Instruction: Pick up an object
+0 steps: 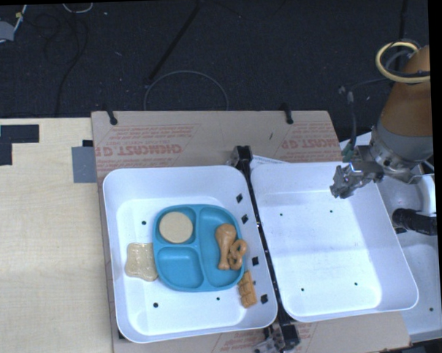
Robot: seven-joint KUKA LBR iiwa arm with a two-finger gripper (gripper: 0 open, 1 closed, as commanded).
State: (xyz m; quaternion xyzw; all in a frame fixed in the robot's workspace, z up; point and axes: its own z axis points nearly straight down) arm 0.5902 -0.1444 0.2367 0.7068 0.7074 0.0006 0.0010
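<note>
Counter (41, 238): pale wood surface carrying a cardboard sheet (212, 136) and two shallow white bins side by side.

Left bin (126, 191): holds every candidate for the pick.
- Blue divided tray (183, 272), lying flat near the bin's middle.
- Round tan disc (175, 227), in the tray's upper left compartment.
- Drumstick-shaped piece (225, 241) and a pretzel-like piece (237, 253), together in the tray's right compartment, touching or overlapping.
- Pale bread-like slab (140, 261), on the bin floor, against the tray's left edge.
- Small brown lumpy piece (246, 289), on the bin floor just off the tray's lower right corner, close to the bin wall.

Right bin (335, 277): bare white floor.

Arm (404, 109): enters from the right. End effector (344, 181) sits over the right bin's upper right area, well apart from all items; whether it is open or closed cannot be told, and nothing is seen in it.

Risks, as judged:
- The whole reach across the divider remains; a descent here meets only bin floor.
- Drumstick and pretzel lie so close that a grasp may catch both or nudge one aside.
- The brown piece near the wall leaves little room.
- Flat disc and slab may slip a pinch.
- The light tray could lift or slide.
</note>
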